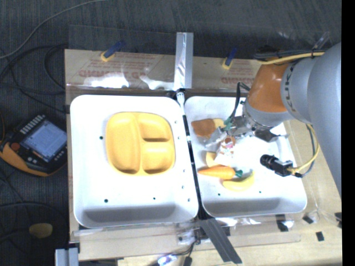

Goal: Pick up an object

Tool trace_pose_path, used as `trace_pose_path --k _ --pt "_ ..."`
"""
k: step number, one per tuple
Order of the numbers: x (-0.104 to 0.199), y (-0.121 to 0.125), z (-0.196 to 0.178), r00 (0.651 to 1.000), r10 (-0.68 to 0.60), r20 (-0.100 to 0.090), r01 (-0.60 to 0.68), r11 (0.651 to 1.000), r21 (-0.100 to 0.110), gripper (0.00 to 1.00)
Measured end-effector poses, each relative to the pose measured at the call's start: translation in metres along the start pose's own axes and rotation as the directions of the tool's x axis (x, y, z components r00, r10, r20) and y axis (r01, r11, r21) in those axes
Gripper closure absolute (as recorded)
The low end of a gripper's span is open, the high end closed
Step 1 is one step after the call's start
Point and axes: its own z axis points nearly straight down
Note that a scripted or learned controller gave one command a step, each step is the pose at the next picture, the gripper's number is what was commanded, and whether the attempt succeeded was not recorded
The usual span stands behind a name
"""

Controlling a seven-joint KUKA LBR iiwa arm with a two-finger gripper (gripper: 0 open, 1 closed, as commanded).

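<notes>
one tool (226,142) above carrot (217,172)

The counter (77,71) carries two bins side by side. The left bin (94,198) holds a divided tray (140,143) near its centre. The right bin (277,195) holds a bread piece (203,127) at its rear left, with a carrot (217,172) in front of it and a banana (239,184) beside the carrot. A handheld controller (34,144) lies left of the counter.

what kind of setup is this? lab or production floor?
Likely a research lab grasping rig: two white bins on a clamped board, toy food like a carrot, a teach pendant and loose cables on carpet.
</notes>
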Motion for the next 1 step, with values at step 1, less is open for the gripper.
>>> trace_pose_path --k 1 --pt "-0.0013 0.0004 -0.0101 1.0 0.002 0.0 -0.002 1.0 -0.002 1.0"
